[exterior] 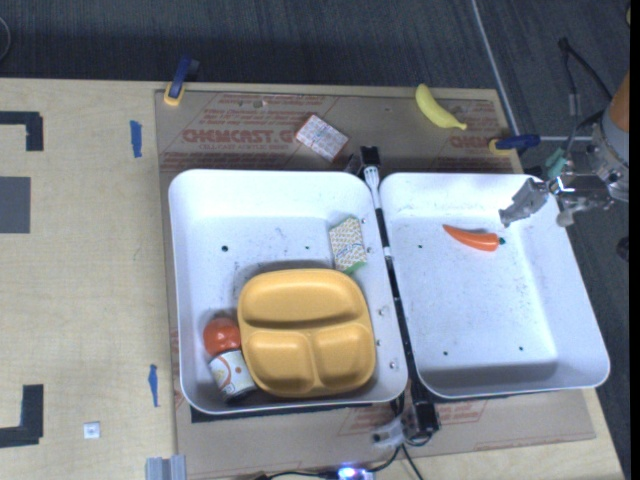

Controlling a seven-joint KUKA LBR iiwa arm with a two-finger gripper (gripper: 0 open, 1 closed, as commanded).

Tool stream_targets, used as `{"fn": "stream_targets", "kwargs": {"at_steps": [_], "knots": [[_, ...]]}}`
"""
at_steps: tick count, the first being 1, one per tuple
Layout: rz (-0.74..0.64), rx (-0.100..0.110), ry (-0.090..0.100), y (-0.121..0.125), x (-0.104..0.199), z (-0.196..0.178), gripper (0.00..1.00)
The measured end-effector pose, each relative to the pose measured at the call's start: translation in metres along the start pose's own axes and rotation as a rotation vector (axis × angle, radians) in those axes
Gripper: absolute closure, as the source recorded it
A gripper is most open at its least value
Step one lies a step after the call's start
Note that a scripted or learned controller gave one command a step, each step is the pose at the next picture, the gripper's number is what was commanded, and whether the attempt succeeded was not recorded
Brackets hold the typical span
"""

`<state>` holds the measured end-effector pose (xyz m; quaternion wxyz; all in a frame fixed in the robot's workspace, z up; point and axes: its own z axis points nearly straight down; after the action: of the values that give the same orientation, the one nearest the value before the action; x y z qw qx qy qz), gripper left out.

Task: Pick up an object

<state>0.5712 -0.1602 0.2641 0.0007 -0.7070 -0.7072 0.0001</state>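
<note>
The gripper [527, 203] is hovering over the right bin [560, 368] near its far right corner (jaws' state impossible to tell), while the carrot [472, 236] is lying just left, long axis running left-right.

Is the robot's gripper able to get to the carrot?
Probably yes. The carrot lies alone on the open floor of the right bin, nothing on or beside it, and the gripper hangs just to its right.

Arm enters at the 3 o'clock edge, wrist level, pincer [524, 208] extended toward 9 o'clock. One grey finger [520, 206] is discernible; nothing is visibly gripped.
</note>
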Motion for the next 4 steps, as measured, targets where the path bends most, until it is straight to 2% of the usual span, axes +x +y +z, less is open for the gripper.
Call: {"fn": "stream_targets", "kwargs": {"at_steps": [1, 2, 3, 4], "knots": [[0.001, -0.001, -0.001, -0.02, 0.006, 0.127, 0.0], [-0.001, -0.006, -0.002, 0.023, 0.039, 0.178, 0.0], [-0.001, -0.004, -0.001, 0.059, 0.057, 0.178, 0.0], [0.001, -0.003, -0.001, 0.025, 0.062, 0.178, 0.0]]}}
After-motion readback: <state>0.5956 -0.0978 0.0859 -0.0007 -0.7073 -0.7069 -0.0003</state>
